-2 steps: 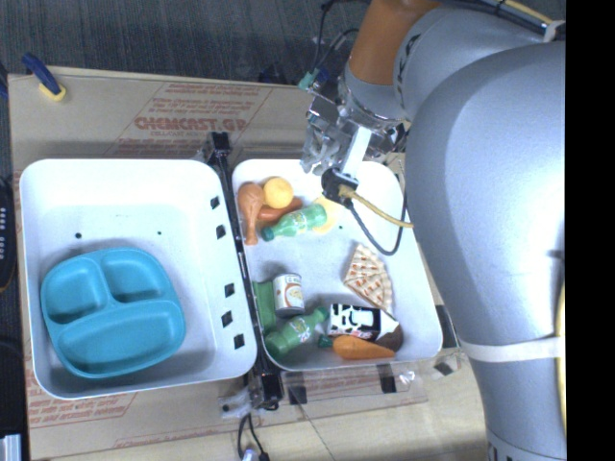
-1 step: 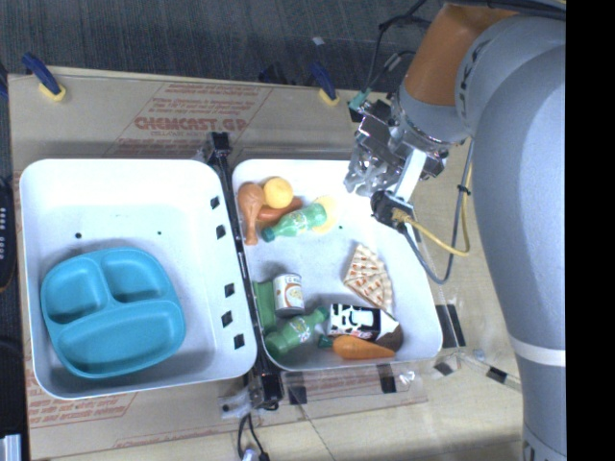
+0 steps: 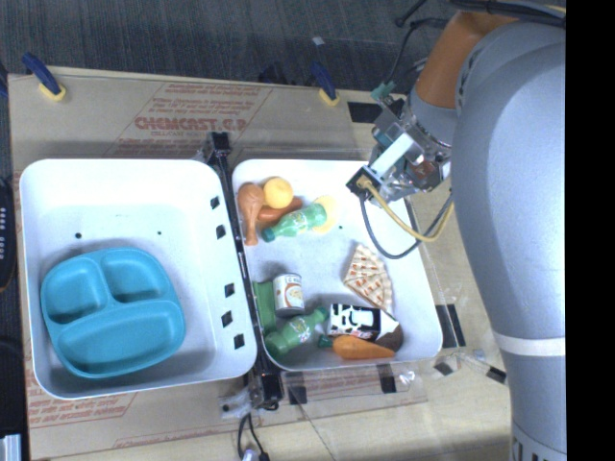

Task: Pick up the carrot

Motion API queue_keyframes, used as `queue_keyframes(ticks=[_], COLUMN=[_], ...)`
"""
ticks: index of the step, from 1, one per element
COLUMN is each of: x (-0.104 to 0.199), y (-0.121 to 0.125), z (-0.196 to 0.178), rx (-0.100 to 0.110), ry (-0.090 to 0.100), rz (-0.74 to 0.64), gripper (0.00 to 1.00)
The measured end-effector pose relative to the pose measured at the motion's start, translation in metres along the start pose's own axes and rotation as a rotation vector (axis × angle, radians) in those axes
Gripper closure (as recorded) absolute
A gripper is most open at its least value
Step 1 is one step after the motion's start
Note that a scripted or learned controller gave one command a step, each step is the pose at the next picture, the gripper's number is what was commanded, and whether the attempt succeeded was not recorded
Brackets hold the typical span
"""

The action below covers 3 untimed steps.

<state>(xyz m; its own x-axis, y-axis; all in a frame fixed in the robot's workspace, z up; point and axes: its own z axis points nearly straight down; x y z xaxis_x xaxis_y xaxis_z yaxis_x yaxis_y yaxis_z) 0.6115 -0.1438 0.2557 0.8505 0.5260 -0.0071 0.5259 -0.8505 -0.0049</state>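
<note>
The carrot (image 3: 363, 349) is an orange, tapered piece lying flat against the near wall of the right bin (image 3: 423, 301), just in front of a black-and-white carton (image 3: 357, 322). My gripper (image 3: 419, 169) hangs over the far right corner of that bin, well away from the carrot and above the bin's rim. Nothing shows in its grasp.
The right bin also holds a drumstick (image 3: 250, 209), an orange ball (image 3: 278, 192), two green bottles (image 3: 296, 223) (image 3: 293, 335), a can (image 3: 287, 294) and a waffle wedge (image 3: 369, 277). A blue divided tray (image 3: 110, 310) lies in the left bin (image 3: 58, 185).
</note>
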Motion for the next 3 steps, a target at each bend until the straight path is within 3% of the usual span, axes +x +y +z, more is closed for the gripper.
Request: queue_keyframes(ticks=[1,2,3], x=[-0.060,-0.059,-0.003], y=[-0.009,-0.009,-0.037], z=[0.023,0.022,0.126], rx=[0.008,0.008,0.013], ry=[-0.002,-0.001,-0.009], rz=[0.339,0.338,0.336], gripper=[1.00,0.00,0.00])
